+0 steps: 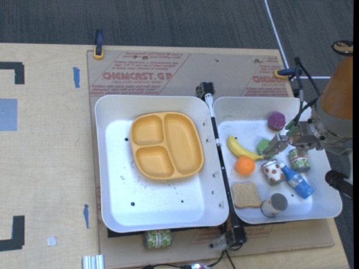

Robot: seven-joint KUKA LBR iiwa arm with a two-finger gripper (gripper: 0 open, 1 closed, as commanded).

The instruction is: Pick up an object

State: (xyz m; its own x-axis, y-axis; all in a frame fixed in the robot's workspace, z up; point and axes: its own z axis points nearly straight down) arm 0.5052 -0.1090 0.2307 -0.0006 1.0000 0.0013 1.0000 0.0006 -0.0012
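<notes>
My gripper (279, 145) hangs over the right bin (328, 206), close above and just right of a small green object (262, 147). A banana (240, 148) lies left of that, with an orange ball (244, 166) below it. A red-and-white can (273, 172), a green can (299, 161) and a blue bottle (298, 184) cluster under the wrist. A purple object (276, 120) rests toward the back. At the front lie a slice of bread (246, 195) and a grey can (274, 204).
The left bin (112, 206) holds a yellow divided plate (166, 144). A ridge (217, 156) separates the two bins. A green can (158, 239) lies on the bench in front of the left bin. Cables run along the right side by the arm (339, 102).
</notes>
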